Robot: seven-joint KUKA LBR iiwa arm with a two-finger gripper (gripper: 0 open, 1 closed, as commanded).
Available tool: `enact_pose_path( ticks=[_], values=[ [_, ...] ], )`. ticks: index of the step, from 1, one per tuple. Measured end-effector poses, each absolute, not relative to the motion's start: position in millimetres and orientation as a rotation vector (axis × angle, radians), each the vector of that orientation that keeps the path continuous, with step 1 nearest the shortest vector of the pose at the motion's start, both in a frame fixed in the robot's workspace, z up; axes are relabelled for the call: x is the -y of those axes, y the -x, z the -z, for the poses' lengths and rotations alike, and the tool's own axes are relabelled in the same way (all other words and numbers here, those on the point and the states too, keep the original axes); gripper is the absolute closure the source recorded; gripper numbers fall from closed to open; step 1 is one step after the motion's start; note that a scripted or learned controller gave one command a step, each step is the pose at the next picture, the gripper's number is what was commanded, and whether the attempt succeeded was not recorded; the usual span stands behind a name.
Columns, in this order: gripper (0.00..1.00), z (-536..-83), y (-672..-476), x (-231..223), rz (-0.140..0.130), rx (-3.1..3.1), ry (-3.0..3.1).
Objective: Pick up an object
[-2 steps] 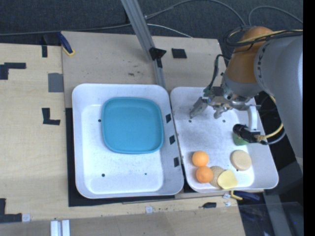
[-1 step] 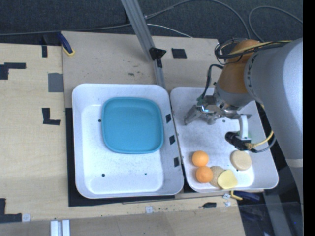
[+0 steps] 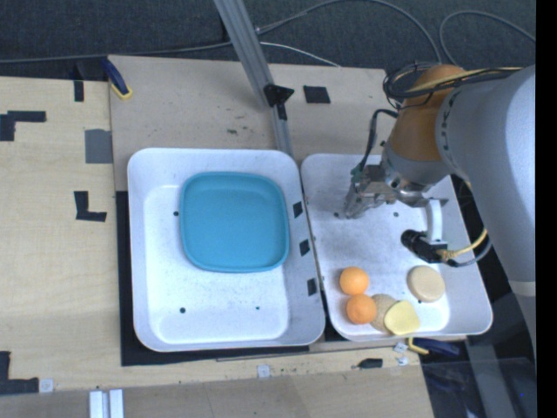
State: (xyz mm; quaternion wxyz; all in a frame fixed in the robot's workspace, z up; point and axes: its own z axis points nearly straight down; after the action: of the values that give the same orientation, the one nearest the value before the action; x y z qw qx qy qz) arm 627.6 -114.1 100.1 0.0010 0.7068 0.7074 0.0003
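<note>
The things to be picked lay clustered at the near end of the right-hand shallow white bin (image 3: 324, 233): two small orange balls, one (image 3: 353, 280) just above the other (image 3: 360, 309), a pale yellow rounded piece (image 3: 402, 318) touching a tan lump (image 3: 383, 306) beside the lower ball, and a beige round disc (image 3: 426, 283) a little apart toward the right rim. None of them was between the fingers. The end effector (image 3: 355, 204) hung over the far half of that same bin, well apart from the cluster, its grey fingers pointed down at bare white floor; I could not tell whether they stood open or closed. Above it rose the grey arm with its orange band (image 3: 418, 129), black cables looping round the wrist. In the left-hand white bin (image 3: 148, 233) a light blue square plastic plate (image 3: 235, 221) lay flat near the middle. Both bins sat side by side on the tan bench (image 3: 52, 259), and a grey metal pole (image 3: 252, 50) slanted across its far edge.
</note>
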Motion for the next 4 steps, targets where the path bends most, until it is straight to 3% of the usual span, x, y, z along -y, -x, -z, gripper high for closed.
enact_pose_path(
  ticks=[2, 3, 4],
  values=[
    [1.0, -215.3, -621.1, 125.5, -0.004, -2.22, -2.219],
    [1.0, -216.8, -621.1, 125.2, 0.0, -2.222, -2.221],
    [1.0, -215.2, -629.2, 82.6, 0.0, -2.226, -2.218]
  ],
)
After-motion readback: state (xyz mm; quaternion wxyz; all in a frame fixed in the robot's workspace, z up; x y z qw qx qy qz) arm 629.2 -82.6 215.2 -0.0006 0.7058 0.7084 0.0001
